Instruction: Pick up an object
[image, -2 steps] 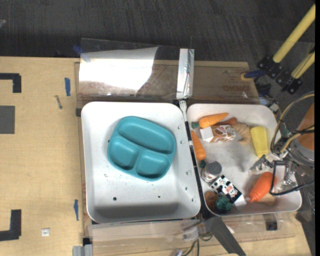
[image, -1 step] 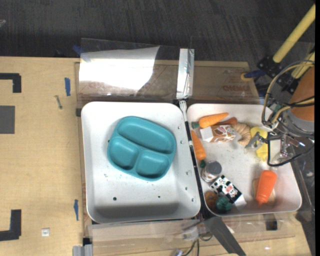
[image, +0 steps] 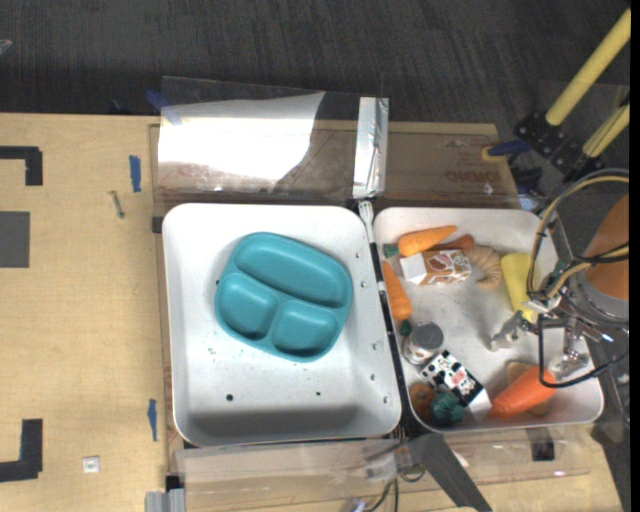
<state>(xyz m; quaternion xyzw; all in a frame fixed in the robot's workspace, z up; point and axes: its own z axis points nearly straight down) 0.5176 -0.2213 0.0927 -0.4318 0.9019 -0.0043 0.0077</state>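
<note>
Contents, right bin (image: 560, 215), a shallow white tray with rounded corners:

Carrot (image: 428, 240), orange, smooth, tapered; lies near the bin's 11 o'clock corner, long axis running 8 to 2 o'clock, thicker end toward 2.

Second carrot (image: 397, 295), orange, slim; lies along the bin's 9 o'clock wall, long axis 12 to 6 o'clock.

Small box (image: 440, 267), white with brown print, rectangular; just below the first carrot, touching a tan, ridged, rounded item (image: 486, 265) on its 3 o'clock side.

Yellow piece (image: 516, 280), smooth, oblong, long axis near upright in the view; at 3 o'clock of the tan item.

Round grey lid or can (image: 426, 338), dull metal look; centre-left of the bin.

Black-and-white patterned block (image: 453, 378), glossy, tilted; at 5 o'clock of the grey round.

Dark green lump (image: 447, 407), rough; at the bin's 7 o'clock corner, touching the block.

Orange cone-shaped piece (image: 520, 393), smooth; near the 5 o'clock corner, long axis 8 to 2 o'clock.

Gripper (image: 512, 330), metal, with looping cables; hangs over the bin's 3 o'clock half, between the yellow piece and the orange cone. Fingers appear parted, nothing seen between them.

Left bin (image: 190, 330), white, same form, holds a teal divided plate (image: 283, 293), matte plastic, oval, three compartments, long axis 10 to 4 o'clock.
</note>
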